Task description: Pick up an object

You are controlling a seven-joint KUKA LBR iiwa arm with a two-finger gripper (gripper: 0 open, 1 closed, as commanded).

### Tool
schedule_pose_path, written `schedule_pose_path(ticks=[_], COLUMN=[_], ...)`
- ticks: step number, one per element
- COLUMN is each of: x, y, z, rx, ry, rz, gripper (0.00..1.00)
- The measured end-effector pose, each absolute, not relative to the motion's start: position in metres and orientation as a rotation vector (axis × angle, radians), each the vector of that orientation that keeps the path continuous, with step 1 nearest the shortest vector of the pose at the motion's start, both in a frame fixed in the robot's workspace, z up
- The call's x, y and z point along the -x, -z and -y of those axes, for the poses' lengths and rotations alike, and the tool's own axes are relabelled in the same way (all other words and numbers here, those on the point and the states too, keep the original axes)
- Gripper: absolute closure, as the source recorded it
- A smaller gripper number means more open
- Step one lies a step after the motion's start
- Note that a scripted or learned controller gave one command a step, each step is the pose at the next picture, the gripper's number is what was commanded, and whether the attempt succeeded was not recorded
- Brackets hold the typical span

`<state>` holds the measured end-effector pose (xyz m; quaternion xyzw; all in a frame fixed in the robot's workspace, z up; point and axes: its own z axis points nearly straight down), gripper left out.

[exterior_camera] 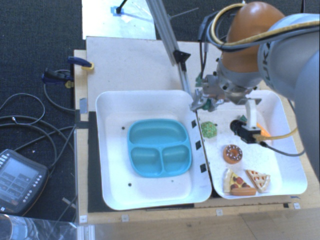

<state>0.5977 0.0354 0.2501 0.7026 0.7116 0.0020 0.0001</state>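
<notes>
Green broccoli (208,129) sits at six o'clock from the gripper (204,104), near the bin wall (196,129). I cannot tell its grip; it may bump the wall.

Dark carpet (35,34) surrounds the pale wooden bench (130,64), cables (25,119) trailing left.

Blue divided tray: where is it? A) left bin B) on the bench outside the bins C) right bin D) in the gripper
A: the blue divided tray lies flat in the left bin, while the toy foods such as the donut sit in the right bin.
</notes>
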Motion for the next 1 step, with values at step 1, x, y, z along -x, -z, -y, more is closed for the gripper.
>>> schedule_pose_path(ticks=[1], x=[-0.6229], y=[-0.2489], z=[-0.0937], rx=[-2.208], ry=[-0.007], rz=[-2.234], gripper=[1.00])
